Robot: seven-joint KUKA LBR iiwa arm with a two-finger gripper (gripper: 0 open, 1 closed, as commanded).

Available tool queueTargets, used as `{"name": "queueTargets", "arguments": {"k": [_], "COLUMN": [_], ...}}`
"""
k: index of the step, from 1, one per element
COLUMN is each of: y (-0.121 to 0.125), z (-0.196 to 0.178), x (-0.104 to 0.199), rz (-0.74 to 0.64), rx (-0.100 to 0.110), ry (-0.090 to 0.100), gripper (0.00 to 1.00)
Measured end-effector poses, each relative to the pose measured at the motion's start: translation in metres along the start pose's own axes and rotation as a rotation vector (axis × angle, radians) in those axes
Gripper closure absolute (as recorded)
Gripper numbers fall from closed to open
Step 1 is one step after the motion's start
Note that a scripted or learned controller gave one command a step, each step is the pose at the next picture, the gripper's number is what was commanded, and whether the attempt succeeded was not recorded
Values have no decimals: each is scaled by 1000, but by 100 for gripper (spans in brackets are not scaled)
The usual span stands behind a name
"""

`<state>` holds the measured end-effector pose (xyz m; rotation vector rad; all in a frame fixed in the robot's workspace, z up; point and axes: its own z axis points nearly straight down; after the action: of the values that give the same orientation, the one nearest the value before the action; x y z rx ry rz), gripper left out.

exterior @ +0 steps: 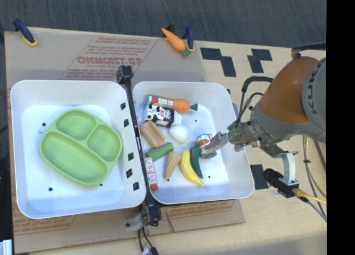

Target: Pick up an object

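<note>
The right bin holds several toy foods: a carrot, a black-and-white carton, a tan bread roll, a white egg, a green cucumber, a cone, a yellow banana, a dark green pepper and a small red-and-white can. My gripper reaches in from the right and sits low in this bin, right against the can and just above the pepper. Whether the can is in its grasp is hidden.
The left bin holds a green divided plate. A black divider runs between the bins. A second carrot lies on the cardboard behind the bins, next to a blue clamp. Cables trail at the right.
</note>
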<state>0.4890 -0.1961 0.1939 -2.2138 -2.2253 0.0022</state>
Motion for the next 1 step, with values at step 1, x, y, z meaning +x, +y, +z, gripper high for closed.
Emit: {"name": "queueTargets", "arguments": {"k": [1], "y": [-8], "z": [97], "x": [26], "rz": [-4], "rx": [-10], "ry": [5], "gripper": [0]}}
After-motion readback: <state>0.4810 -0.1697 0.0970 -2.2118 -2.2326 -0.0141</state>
